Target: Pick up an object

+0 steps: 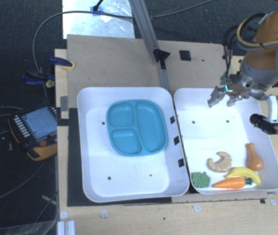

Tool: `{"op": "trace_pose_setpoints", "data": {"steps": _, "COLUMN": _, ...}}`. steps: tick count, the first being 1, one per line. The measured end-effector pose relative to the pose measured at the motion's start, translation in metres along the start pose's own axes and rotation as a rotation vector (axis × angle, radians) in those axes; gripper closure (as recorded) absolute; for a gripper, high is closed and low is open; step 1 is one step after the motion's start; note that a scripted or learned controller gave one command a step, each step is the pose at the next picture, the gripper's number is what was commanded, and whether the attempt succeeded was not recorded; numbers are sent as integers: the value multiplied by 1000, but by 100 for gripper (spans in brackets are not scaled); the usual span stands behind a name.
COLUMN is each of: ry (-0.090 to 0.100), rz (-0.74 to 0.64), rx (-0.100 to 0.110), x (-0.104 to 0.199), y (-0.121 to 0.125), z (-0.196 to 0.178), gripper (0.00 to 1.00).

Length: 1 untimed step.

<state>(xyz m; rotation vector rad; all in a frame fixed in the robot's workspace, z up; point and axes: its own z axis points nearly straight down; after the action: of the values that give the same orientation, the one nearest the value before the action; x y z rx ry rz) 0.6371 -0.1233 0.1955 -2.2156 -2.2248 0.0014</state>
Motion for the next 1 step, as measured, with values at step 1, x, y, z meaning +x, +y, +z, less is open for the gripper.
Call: {"op": "trace_pose_setpoints", "data": {"steps": 1, "ry": -1, "rz": 0, "rx": -4, "x": 0, "y": 1, "z": -2, "gripper": 0}}
